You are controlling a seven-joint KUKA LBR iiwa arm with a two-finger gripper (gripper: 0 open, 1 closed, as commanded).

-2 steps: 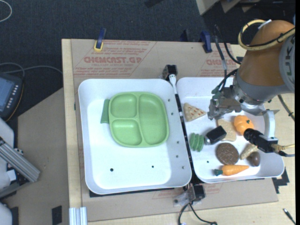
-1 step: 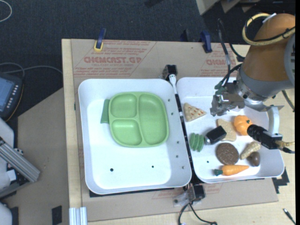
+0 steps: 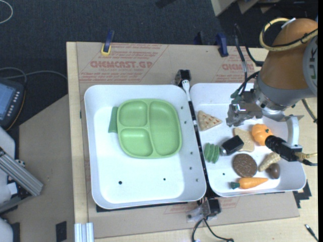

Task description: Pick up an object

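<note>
The jaws (image 3: 237, 116) hang low over the right bin (image 3: 222, 92), at the upper middle of its floor; from this slanted angle I cannot tell whether they are released or clenched, and nothing shows between them. The grey arm with its orange band (image 3: 290, 44) comes in from about two o'clock, wrist bent down, which suits a straight drop onto the bin's contents.

Just at nine o'clock of the jaws lies a tan triangular wedge (image 3: 208, 120), apart from the other pieces. At five to six o'clock the clutter begins: a small black block (image 3: 232, 145) touching a pale tan piece (image 3: 246, 140), a small orange fruit (image 3: 260, 133) near four o'clock, a brown round disc (image 3: 245, 164) farther down, and a toy carrot (image 3: 251, 182) along the bottom rim. A green ribbed piece (image 3: 211, 152) sits against the left wall at about seven o'clock.

Any of these could serve as the object to pick; judging by nearness, the wedge or the black block looks most likely.

The left bin (image 3: 101, 150) holds a green divided tray (image 3: 149, 128), lying flat and well apart from the jaws. Both bins rest side by side on the counter (image 3: 81, 69).
</note>
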